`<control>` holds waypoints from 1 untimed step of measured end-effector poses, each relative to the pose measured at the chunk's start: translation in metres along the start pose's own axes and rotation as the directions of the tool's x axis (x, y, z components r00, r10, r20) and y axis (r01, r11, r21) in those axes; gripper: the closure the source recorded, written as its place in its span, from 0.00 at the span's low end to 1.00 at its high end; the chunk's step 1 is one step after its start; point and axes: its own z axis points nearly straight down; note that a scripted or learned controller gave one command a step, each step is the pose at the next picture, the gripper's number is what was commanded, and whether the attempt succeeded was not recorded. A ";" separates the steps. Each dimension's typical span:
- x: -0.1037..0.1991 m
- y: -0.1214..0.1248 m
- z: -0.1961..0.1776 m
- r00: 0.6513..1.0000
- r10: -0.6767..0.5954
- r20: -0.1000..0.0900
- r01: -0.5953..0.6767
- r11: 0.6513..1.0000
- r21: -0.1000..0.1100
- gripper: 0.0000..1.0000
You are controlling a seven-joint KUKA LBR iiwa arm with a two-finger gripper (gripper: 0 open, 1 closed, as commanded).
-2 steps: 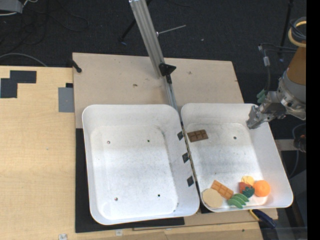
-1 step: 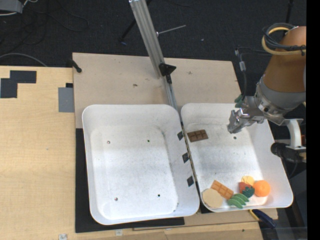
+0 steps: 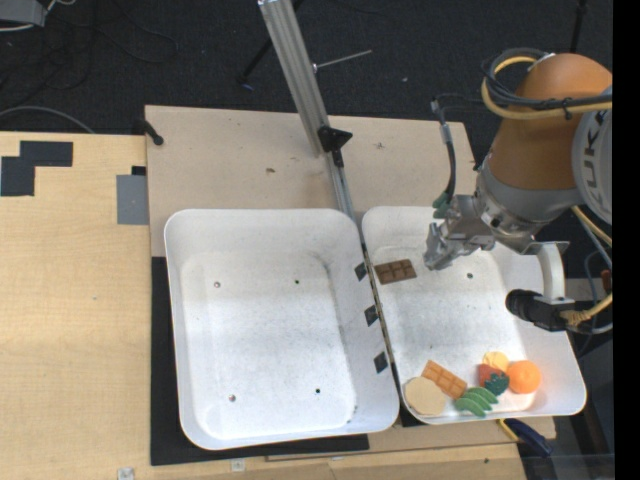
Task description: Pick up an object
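Observation:
My gripper [image 3: 436, 258] hangs over the far part of the right bin [image 3: 470, 308], with its fingers pointing down. A brown chocolate bar [image 3: 394, 271] lies flat just to its left, apart from the fingertips, near the bin's left wall. At the bin's near edge sits a cluster: a tan round piece [image 3: 425, 397], an orange wafer [image 3: 443, 378], a green vegetable [image 3: 479, 400], a red and yellow piece [image 3: 492, 368] and an orange fruit [image 3: 523, 376]. I see nothing between the fingers.
The left bin [image 3: 265, 323] lies beside the right one, with black clips [image 3: 370, 315] along the divide. A slanted metal rail [image 3: 305, 93] rises behind the bins. The arm's bulk and a black cable fitting [image 3: 540, 308] hang over the right bin's right side.

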 end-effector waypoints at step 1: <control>0.051 -0.020 0.017 1.000 0.001 0.000 -0.001 1.000 0.002 1.00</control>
